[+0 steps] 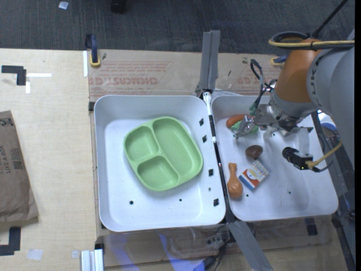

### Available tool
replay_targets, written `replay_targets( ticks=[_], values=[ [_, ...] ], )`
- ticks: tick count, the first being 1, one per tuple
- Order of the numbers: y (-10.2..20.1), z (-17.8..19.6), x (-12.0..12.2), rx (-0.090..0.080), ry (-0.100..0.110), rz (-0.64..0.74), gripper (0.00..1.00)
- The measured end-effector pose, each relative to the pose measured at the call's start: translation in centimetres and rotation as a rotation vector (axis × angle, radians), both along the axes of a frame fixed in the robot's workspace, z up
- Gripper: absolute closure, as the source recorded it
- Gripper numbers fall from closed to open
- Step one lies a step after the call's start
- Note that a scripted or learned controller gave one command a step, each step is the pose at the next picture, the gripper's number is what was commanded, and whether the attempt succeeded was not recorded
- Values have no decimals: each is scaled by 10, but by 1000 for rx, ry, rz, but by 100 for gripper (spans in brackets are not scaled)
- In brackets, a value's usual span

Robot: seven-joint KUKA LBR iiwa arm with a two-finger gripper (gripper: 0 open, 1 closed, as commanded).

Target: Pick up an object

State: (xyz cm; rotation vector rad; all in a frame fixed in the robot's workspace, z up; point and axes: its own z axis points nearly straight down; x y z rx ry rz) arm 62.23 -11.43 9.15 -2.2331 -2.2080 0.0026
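In the right bin (293,199) lie several small objects. An orange-red piece (234,119) and a green bit (251,130) sit at the bin's upper left. My gripper (246,127) is down right beside them, reaching in from the right. Below it rests a brown rounded object (254,151). Further toward the front are a small white, red and blue box (255,175) and an orange drumstick-shaped toy (233,182). I cannot see anything held by the gripper.
The left bin (113,208) holds a light green divided plate (163,153). A grey divider (210,66) runs between the bins at the back. Cables (299,158) hang from the arm over the right bin's right half. A brown paper bag (14,168) lies at far left.
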Motion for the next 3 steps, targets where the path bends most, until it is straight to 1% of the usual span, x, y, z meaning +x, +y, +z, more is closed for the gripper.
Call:
replay_targets(
  ticks=[1, 2, 3],
  values=[
    [14, 0, -48, 1, 0, 194, 0],
    [12, 9, -47, -1, -2, 190, 100],
    [60, 100, -13, -1, -1, 130, 100]
  ],
)
